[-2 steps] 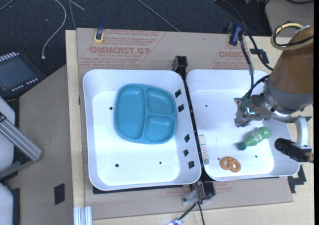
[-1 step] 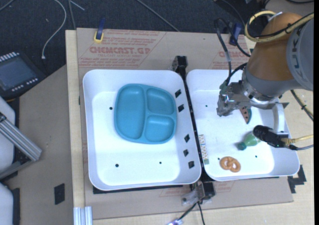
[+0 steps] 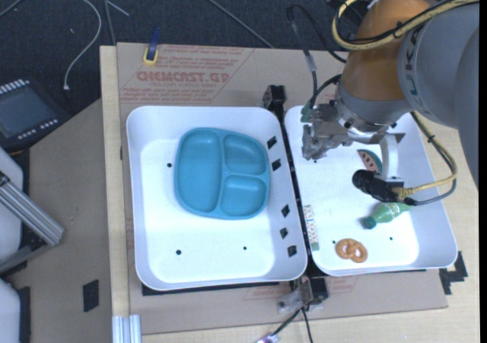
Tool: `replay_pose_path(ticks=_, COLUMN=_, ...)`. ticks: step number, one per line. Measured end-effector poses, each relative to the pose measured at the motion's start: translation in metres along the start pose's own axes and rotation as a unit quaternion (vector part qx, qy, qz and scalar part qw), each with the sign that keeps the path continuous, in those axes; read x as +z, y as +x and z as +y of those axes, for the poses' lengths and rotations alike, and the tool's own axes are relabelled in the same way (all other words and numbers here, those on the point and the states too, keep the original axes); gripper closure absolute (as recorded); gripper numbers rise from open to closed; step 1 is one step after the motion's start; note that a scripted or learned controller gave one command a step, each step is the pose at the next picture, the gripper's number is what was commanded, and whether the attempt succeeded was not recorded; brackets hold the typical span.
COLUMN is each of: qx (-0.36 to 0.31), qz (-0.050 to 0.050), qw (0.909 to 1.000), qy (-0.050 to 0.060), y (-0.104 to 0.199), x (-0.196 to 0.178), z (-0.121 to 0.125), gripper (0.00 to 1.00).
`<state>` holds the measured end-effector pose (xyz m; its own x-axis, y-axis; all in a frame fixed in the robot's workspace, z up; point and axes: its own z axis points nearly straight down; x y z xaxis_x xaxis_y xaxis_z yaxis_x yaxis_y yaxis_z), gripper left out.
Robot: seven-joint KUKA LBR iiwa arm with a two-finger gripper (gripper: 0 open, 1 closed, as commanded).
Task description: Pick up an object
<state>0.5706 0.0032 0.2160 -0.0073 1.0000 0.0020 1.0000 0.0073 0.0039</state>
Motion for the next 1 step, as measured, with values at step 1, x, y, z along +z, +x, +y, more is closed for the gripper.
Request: replay_pose_path(ticks=1, qx=0.000, qz=0.000, qw=1.0000, qy=0.001, y=0.0518, x=-0.0095, z=0.0151, gripper=1.00)
